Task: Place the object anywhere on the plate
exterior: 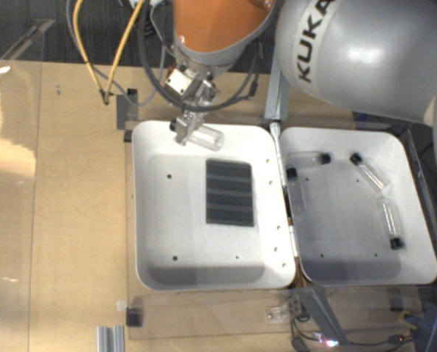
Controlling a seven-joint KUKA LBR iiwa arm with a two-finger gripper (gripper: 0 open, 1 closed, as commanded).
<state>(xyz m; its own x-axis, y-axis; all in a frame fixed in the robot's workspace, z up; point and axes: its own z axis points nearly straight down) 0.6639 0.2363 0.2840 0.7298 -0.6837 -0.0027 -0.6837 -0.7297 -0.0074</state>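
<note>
Left bin: you see the ridged plate near its middle; a tube lies at the far edge, under the gripper.
Right bin: three tubes lie scattered inside.

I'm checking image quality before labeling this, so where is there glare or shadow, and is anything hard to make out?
In the camera view, glare washes the bench at left; soft shadow lies along the left bin's near wall and the right bin's; the clear tubes are faint against white; the claw is small, its fingers unreadable above a clear tube; the dark plate reads sharply.
</note>
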